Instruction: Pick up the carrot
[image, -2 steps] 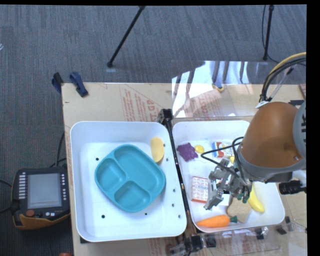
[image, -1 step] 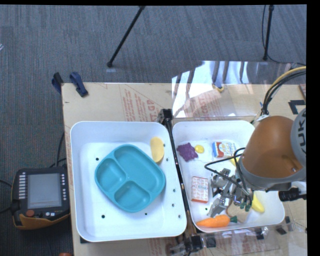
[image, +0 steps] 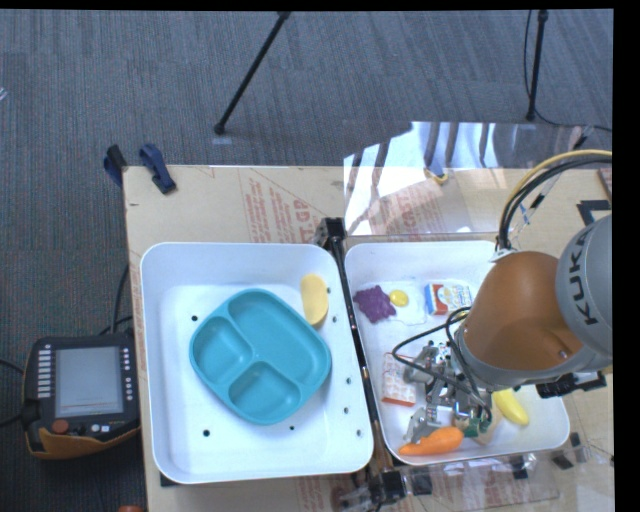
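The carrot (image: 433, 441), orange and tapered, lies on its side near the front edge of the right bin (image: 400, 262). My gripper (image: 440, 410) hangs directly over it, below the orange wrist band, with its tip close above the carrot's middle. The wrist hides the gripper from above, and I cannot make out whether it touches the carrot.
The right bin also holds purple grapes (image: 374, 302), a fried egg (image: 400, 298), a small carton (image: 449, 296), a red-and-white packet (image: 395, 382) and a yellow piece (image: 511, 407) beside the carrot. In the left bin (image: 170, 300) are a blue divided plate (image: 260, 355) and a yellow item (image: 314, 298).
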